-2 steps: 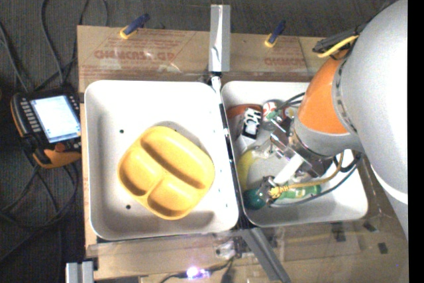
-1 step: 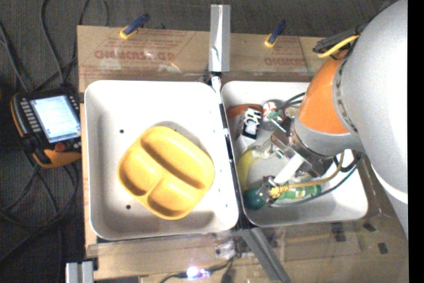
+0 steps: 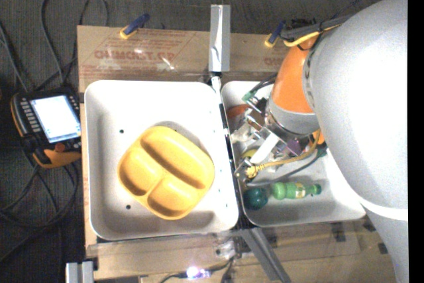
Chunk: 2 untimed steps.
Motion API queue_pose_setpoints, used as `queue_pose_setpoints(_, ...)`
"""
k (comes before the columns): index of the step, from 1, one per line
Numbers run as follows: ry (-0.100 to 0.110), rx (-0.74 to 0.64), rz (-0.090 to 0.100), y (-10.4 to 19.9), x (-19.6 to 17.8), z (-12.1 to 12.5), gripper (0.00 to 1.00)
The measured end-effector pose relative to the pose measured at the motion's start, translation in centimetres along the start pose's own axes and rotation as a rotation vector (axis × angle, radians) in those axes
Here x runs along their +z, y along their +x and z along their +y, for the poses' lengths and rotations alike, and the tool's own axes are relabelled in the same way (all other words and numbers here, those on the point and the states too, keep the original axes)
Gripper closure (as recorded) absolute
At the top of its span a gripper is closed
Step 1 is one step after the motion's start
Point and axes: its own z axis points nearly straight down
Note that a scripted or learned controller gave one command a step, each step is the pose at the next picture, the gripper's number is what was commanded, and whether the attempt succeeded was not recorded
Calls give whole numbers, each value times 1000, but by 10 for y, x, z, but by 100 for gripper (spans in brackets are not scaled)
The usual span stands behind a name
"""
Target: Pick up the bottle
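Observation:
A green bottle lies on its side near the front of the right bin, its neck pointing right. A dark green round object sits just left of it. My gripper hangs low over the left half of the right bin, behind the bottle and apart from it, among cables and small items. The grey arm with its orange band covers much of that bin.
A yellow three-part tray lies in the left bin. A divider wall separates the bins. A brownish item lies at the right bin's back left. A handheld pendant rests left of the bench.

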Motion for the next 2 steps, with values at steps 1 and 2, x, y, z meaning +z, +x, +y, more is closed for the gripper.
queue_pose_setpoints(1,1,13,-1,-10,0,-48,0)
queue_pose_setpoints(2,2,563,1,61,0,-23,0)
